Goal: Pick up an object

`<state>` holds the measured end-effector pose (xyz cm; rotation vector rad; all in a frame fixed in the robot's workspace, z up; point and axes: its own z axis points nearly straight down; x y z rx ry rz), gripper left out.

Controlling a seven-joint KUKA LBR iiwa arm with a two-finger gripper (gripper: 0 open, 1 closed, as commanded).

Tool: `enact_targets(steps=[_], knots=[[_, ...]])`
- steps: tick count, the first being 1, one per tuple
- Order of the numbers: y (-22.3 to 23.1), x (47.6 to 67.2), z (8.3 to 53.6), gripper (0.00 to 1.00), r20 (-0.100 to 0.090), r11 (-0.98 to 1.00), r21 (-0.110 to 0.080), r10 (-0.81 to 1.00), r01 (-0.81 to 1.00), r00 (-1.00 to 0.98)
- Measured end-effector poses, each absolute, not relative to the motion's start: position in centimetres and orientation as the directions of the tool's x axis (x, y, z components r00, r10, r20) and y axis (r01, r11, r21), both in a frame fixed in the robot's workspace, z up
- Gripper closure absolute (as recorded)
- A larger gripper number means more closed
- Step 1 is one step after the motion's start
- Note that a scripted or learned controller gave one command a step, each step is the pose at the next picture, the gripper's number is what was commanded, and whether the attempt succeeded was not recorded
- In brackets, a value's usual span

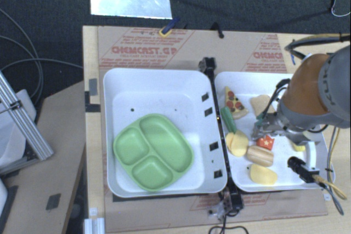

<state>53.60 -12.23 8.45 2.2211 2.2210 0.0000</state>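
My gripper (262,130) sits in the right bin (274,78), just above the red block (265,142); can't tell if it's clenched or released.

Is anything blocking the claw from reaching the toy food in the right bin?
Nothing visible does. The claw sits low in the right bin, right over the red piece, with the pizza slice, green stick and hot dog bun lying loosely around it.
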Motion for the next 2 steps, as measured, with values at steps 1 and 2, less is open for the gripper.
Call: enact_targets(steps=[1, 2], knots=[[-2.7, 53.4, 19.1, 1.0, 0.004, 0.015, 0.012, 1.0, 1.0, -0.015], [-7.5, 48.9, 22.1, 1.0, -0.001, -0.003, 0.003, 1.0, 1.0, 0.003]])
